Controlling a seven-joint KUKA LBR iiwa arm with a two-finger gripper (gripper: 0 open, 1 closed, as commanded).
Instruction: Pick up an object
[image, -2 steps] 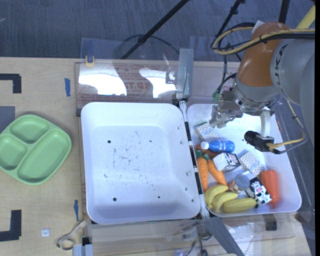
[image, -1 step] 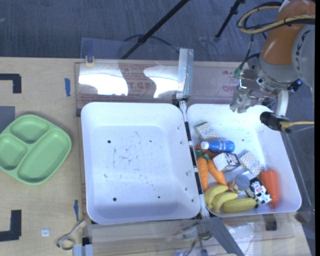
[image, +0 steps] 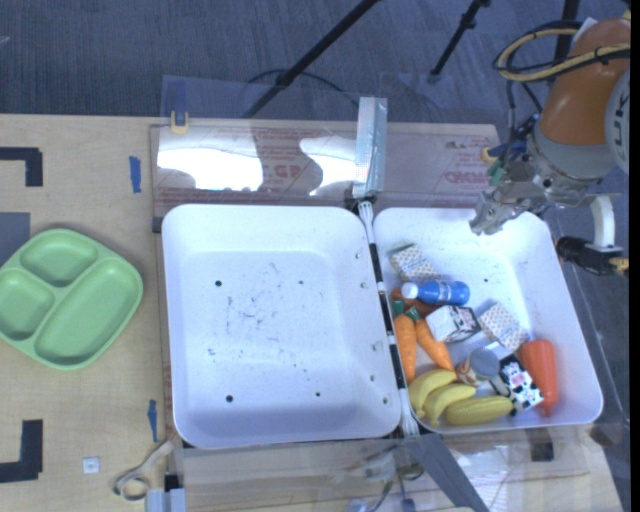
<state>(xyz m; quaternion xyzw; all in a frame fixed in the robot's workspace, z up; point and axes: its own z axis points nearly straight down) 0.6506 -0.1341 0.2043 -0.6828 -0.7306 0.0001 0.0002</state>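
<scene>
Up at one o'clock the metal gripper (image: 493, 218) hovers over the glossy right bin (image: 575, 330); its pinch state I cannot tell. Smooth curved bananas (image: 455, 398) lie at five.

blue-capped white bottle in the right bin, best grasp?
Judging from this view: grip the blue bottle across its round body near the middle, coming straight down from above. It lies on its side, long axis running left-right, so fingers should close front-to-back. Packets crowd it above and below, so clearance looks tight. The gripper sits up near the bin's far edge.
</scene>
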